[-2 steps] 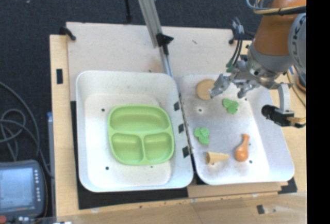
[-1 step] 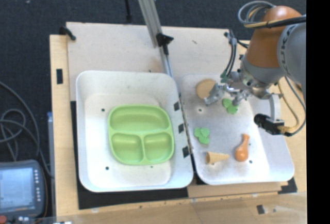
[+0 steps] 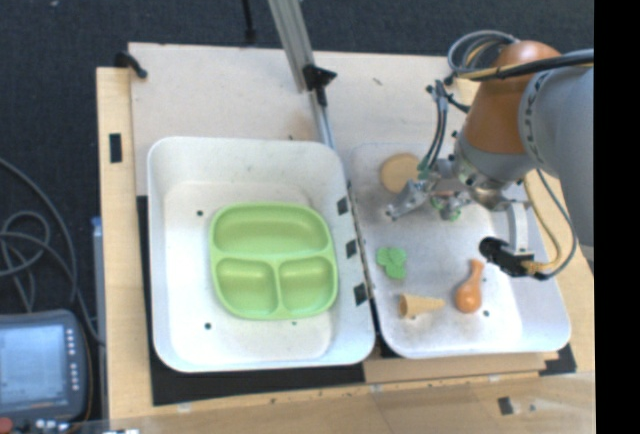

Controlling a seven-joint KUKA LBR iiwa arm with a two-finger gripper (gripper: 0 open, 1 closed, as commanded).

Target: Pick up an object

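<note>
While arm reaches into right bin, end effector near tan disc; grip state unclear.

The hand hangs over the back part of the right bin. Just behind and to the left of the hand lies a round flat cookie. In front of the hand, toward the left, sits a small leafy toy, near the bin's left wall. Farther in front lies an ice cream cone, on its side. Right of the cone, close by, lies a toy chicken leg. Far left of the hand is the left bin, with a divided plate in its middle. Both bins sit side by side on the bench.
</note>
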